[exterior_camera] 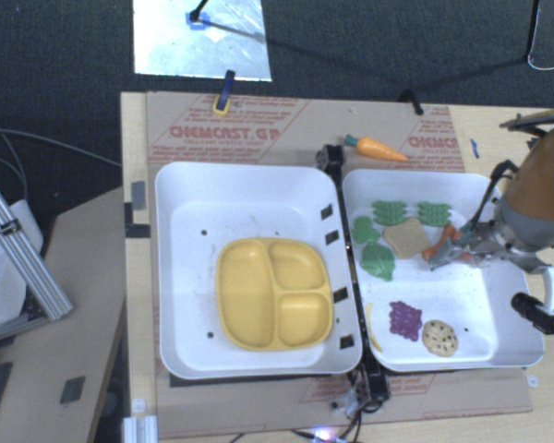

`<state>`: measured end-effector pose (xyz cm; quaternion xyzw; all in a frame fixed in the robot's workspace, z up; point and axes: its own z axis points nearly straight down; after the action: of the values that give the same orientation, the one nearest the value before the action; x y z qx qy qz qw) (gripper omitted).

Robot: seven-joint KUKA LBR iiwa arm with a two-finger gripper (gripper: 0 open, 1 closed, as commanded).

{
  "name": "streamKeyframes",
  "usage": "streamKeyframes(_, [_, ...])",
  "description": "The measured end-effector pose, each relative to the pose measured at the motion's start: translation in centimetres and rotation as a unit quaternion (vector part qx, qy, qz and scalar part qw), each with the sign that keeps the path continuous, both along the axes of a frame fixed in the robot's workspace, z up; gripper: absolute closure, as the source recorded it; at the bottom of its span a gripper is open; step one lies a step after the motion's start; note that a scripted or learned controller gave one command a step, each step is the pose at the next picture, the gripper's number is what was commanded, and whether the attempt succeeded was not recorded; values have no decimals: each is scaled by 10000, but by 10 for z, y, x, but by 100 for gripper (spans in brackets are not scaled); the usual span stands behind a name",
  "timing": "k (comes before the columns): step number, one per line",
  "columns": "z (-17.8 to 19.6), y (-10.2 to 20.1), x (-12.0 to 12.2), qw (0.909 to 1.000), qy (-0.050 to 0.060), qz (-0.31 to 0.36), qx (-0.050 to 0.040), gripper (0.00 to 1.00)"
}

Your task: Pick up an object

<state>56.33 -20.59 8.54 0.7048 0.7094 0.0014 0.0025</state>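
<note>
Camera view looks down on two white bins side by side. The left bin (180, 192) carries a yellow divided plate (275, 293). The right bin (508, 344) carries the toy food: two green leafy pieces (389, 212) at the far side, a tan bread slice (407, 238), a green leaf (379, 261), purple grapes (404, 319) and a cookie (439, 338) near the front. A carrot (374, 148) lies on the cardboard outside, beyond the bins.

The arm (540, 192) reaches in from the right, and the gripper (443, 250) is low in the right bin, just beside the bread slice. Something orange-red (436, 245) sits at its tip; I judge this is the object it tries to take. The step in hand seems to be the grasp itself. The next move calls for a firm closing and then a straight lift, with the bread not dragged along.

The tip is small and blurred, so I cannot tell how the pincer stands, and whether the orange thing is really between it. The arm is cut off at the right.
</note>
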Motion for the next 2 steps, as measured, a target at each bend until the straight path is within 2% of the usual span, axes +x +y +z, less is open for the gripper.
streamKeyframes(1, [1, 0, 64, 10000, -8, 3, -7, 0])
streamKeyframes(2, [-2, -2, 102, 9999, 116, 10, 12, 0])
